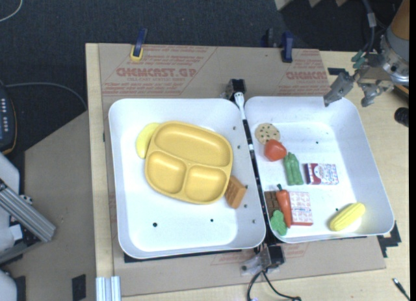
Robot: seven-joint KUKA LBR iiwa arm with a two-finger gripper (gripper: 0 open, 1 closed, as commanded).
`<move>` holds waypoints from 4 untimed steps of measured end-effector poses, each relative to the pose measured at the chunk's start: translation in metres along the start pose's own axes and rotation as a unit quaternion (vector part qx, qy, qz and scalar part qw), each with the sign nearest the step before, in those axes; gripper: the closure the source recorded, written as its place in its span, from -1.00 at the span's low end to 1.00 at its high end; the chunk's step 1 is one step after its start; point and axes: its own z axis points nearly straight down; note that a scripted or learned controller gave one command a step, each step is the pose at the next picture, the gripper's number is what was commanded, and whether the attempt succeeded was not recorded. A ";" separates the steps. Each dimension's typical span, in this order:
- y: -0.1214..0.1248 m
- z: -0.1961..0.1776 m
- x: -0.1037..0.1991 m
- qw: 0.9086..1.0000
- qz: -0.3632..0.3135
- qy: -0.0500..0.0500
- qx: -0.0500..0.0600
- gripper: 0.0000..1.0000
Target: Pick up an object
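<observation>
While lying flat, the corn cob (346,216) looks yellow.

Glossy yellow plastic tray (188,162); smooth white plastic bins (130,163).

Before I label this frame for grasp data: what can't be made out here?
- Tool, camera view: small and blurred at the right bin's far corner; finger state unclear.
- Yellow item: mostly hidden under the yellow tray.
- Small packet: print too small to read.
- Arm: cut off by the right edge.
</observation>
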 end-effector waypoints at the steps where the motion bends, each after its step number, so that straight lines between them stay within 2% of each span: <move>1: 0.002 -0.008 0.000 1.000 -0.001 -0.001 -0.006 -1.00; 4: 0.003 0.174 0.003 1.000 -0.002 0.000 -0.003 -1.00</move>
